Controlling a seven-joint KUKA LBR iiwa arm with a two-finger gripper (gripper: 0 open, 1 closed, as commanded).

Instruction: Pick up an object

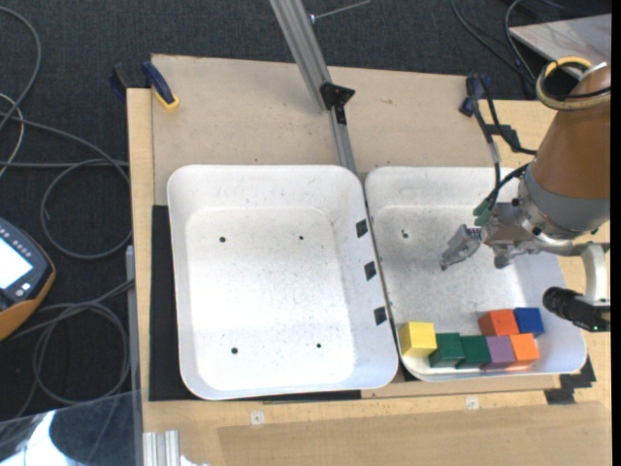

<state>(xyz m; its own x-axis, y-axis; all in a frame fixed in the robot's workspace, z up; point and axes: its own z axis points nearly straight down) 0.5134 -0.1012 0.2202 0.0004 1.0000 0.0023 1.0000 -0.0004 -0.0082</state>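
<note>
Coloured blocks are sitting clustered along the near edge of the right bin (427,202): a yellow block (419,337) at the left end, a green block (456,349) beside it, then a purple block (501,350), two orange blocks (524,348) and a blue block (529,319), most of them touching. The gripper (464,248) is hanging over bare bin floor, well apart from the cluster; whether it is spread or pressed together I cannot tell at this angle, and nothing is showing between it. Left bin (262,280) is carrying only specks. Judging by looks, the blocks are light, rigid and smooth-faced, so not fragile but possibly slippery. The yellow one, standing freest, is offering open opposite flat sides for a pinch.
</note>
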